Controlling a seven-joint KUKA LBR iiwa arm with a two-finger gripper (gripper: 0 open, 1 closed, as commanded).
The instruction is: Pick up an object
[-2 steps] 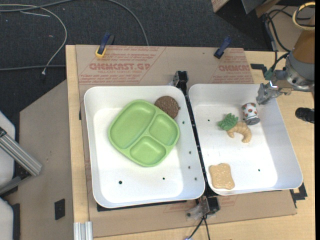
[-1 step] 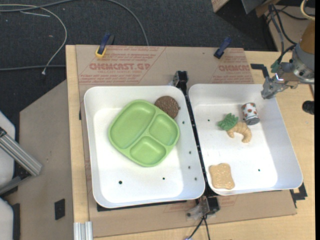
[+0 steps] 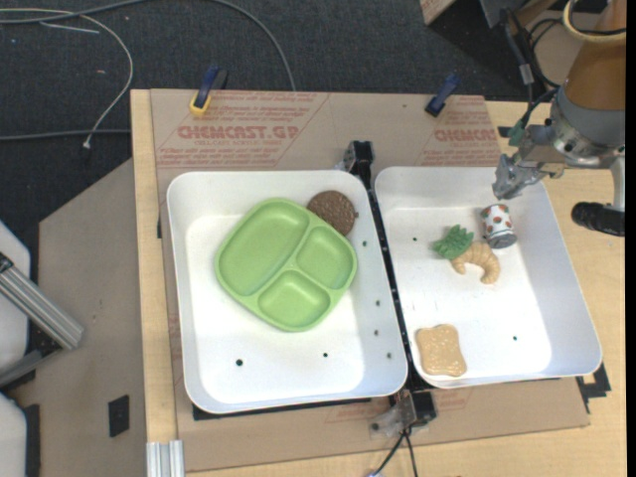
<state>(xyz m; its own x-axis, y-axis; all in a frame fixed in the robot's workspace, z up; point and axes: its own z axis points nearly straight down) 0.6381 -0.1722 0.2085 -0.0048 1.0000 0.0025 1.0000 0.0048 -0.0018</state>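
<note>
Dark carpet (image 3: 79, 87) with grey cable; cardboard-topped bench (image 3: 298, 122); left bin (image 3: 199, 356) holding green divided tray (image 3: 286, 263) and brown patty (image 3: 332, 208); right bin (image 3: 556, 296) holding croissant (image 3: 479, 260), toast (image 3: 440, 351), green piece (image 3: 454, 241), small can (image 3: 498, 226). Gripper (image 3: 510, 184) just above can; finger state indiscernible.

1. Bright, even overhead lighting; the white bins (image 3: 199, 217) are near overexposed.
2. Soft, short shadows lie under the green tray (image 3: 286, 263).
3. Dark floor (image 3: 79, 68) is underexposed.
4. Slight overall softness; fine details are blurred.
</note>
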